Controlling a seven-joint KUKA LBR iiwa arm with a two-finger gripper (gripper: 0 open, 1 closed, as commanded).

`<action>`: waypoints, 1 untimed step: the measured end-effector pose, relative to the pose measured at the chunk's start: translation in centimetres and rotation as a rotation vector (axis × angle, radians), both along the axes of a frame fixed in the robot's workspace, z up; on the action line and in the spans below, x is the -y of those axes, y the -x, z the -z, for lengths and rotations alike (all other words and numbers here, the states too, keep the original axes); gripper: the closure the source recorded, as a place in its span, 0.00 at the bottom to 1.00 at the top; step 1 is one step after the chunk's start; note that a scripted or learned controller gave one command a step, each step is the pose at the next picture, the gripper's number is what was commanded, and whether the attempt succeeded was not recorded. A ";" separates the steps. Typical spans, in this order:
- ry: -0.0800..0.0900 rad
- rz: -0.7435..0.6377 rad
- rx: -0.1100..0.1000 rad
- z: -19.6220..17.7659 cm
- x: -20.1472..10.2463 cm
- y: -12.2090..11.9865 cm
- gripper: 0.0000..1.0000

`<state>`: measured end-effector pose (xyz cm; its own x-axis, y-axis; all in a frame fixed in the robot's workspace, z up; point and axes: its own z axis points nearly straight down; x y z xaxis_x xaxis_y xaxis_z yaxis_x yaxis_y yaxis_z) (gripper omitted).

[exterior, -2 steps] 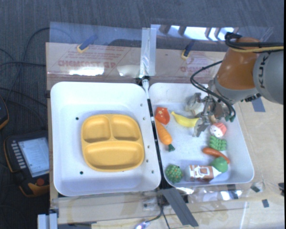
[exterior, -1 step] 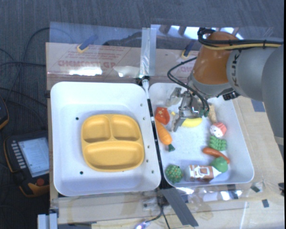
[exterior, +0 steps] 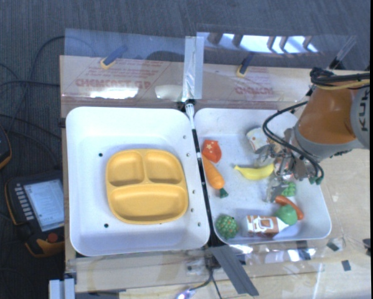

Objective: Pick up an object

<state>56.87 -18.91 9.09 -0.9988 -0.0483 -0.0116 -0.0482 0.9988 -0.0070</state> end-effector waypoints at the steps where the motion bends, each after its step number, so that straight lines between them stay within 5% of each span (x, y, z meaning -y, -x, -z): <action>1: -0.003 0.083 0.004 -0.1 3.5 6.5 0.00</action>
<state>50.32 -22.37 9.17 -0.9993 0.0345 -0.0158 0.0346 0.9994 -0.0038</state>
